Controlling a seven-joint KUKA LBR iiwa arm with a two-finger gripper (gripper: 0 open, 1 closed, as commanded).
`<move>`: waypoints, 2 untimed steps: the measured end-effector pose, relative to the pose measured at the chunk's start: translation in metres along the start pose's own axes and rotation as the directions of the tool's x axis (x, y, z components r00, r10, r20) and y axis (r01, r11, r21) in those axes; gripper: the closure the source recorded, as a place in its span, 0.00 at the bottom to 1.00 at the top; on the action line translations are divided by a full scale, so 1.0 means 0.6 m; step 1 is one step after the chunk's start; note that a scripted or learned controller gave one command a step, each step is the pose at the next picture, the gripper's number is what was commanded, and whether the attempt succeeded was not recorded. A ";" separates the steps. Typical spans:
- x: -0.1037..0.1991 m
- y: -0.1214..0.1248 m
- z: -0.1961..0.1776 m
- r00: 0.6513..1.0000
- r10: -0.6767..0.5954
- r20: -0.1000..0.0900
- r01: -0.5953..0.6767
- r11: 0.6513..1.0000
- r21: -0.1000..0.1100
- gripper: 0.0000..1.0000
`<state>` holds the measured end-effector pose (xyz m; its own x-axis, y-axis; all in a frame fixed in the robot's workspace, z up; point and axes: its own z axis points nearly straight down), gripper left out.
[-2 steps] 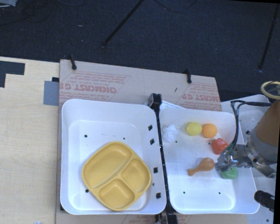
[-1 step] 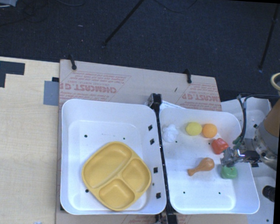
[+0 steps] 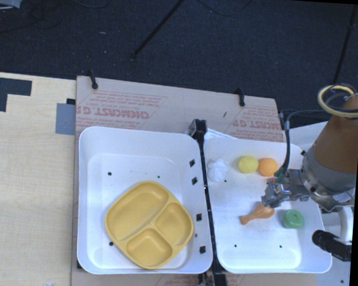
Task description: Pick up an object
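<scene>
**Operator:** Which item is the target, and where does it lie?

**Technician:** The nearest candidate is the orange drumstick-shaped toy, lying flat in the right bin, near its middle. The pincer sits just above the toy's thicker end. A green round piece lies just beside it to the right; a yellow ball and an orange ball touch each other nearer the far wall.

**Operator:** Pincer state?

**Technician:** Cannot tell — the fingertips are too small and cluttered to resolve, and nothing is visibly pinched between them.

**Operator:** Recommended procedure?

**Technician:** Centre over the thick end, align the fingers across the toy's narrow width, descend to the bin floor, close, then lift straight — this likely keeps the green piece clear.

**Operator:** Arm pose?

**Technician:** The arm enters from the right, wrist low over the right bin. The yellow divided tray lies in the left bin.
</scene>
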<state>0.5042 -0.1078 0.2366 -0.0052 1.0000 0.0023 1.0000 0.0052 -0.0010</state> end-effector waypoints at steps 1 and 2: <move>0.066 0.033 -0.005 1.000 0.001 0.001 -0.001 1.000 0.001 1.00; 0.145 0.057 0.015 1.000 0.003 0.002 -0.003 1.000 0.002 1.00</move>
<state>0.5377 -0.0204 0.2275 -0.0020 1.0000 0.0004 1.0000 0.0020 -0.0029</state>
